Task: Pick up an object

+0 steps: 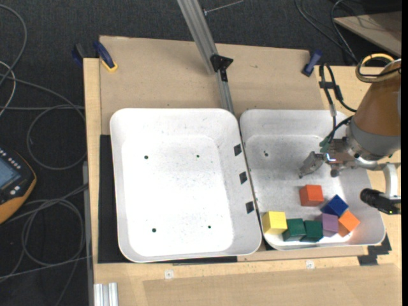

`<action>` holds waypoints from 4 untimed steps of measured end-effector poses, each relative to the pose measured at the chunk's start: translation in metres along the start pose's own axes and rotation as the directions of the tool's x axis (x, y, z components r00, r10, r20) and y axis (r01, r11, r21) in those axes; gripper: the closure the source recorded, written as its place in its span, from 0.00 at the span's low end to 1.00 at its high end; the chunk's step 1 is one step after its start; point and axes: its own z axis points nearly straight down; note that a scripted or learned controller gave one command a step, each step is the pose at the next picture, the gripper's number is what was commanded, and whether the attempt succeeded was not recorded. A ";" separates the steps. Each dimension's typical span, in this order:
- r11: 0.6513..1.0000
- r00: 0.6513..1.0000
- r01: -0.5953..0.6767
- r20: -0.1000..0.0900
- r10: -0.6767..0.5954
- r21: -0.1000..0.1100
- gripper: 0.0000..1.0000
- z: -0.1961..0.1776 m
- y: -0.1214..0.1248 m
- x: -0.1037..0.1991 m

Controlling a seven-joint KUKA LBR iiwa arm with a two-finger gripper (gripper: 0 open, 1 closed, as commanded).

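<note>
In the right bin (280, 129) lie several small blocks near its front edge: a red-orange cube (311, 194), a blue one (335, 205), an orange one (349, 221), a purple one (329, 222), two green ones (303, 229) and a yellow one (275, 221). My gripper (312, 164) hangs over the middle of that bin, just behind the red-orange cube, its fingers spread and pointing left and down. Nothing sits between them.
The left bin (175, 183) stands beside the right one on the wooden bench (166, 75). A slanted metal rod (204, 37) rises behind the bins. Blue clamps (105, 59) hold the board's back corners. Cables trail on the floor at left.
</note>
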 end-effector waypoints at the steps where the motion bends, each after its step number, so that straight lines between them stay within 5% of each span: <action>1: 1.000 1.000 0.000 0.000 0.000 -0.001 0.00 0.032 0.000 0.001; 2: 1.000 1.000 0.000 0.000 0.000 -0.007 1.00 0.019 0.001 0.001; 4: 1.000 1.000 0.003 0.004 -0.003 -0.013 1.00 -0.084 0.016 0.001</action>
